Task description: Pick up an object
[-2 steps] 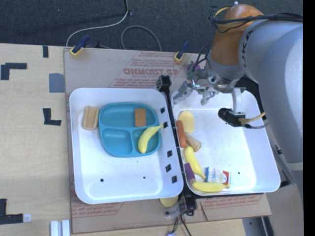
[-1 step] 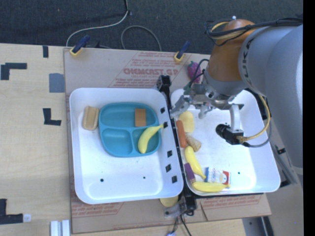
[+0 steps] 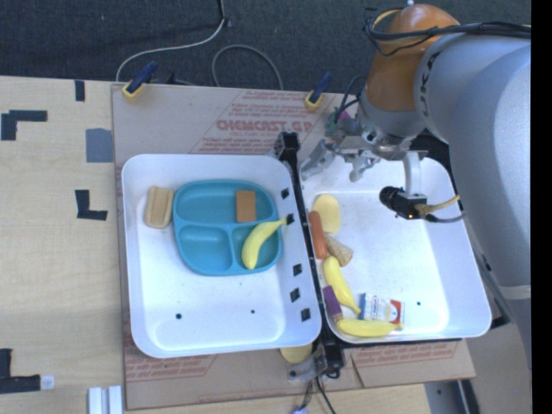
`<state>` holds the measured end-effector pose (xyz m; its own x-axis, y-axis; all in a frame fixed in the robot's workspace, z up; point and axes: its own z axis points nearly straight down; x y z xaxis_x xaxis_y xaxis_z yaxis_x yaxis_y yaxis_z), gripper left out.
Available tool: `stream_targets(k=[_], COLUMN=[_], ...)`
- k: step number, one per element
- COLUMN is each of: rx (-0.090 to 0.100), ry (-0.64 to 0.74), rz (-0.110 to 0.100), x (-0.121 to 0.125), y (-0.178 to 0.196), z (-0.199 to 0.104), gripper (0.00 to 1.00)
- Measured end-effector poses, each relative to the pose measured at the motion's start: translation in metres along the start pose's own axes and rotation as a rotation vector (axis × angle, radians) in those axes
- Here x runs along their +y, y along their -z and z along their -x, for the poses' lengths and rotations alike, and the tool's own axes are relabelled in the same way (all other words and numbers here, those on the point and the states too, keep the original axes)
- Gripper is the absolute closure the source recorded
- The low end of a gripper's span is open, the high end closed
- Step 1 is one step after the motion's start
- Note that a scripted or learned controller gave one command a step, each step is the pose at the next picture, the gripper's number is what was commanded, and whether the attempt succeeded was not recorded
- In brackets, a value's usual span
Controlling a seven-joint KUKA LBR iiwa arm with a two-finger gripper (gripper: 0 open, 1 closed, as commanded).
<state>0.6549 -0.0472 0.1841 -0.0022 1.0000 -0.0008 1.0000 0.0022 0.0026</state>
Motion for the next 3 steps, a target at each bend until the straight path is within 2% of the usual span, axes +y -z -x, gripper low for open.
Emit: stream_targets(k=[1, 2, 3], rx=[0.000, 0.001, 0.001], ry=[-0.005, 0.001, 0.001], rz=[-0.008, -0.001, -0.002], x=[-0.066, -0.018, 0.009], y=[0.000, 0.000, 0.000], z=[0.023, 0.008, 0.005], gripper=[0.00, 0.00, 0.00])
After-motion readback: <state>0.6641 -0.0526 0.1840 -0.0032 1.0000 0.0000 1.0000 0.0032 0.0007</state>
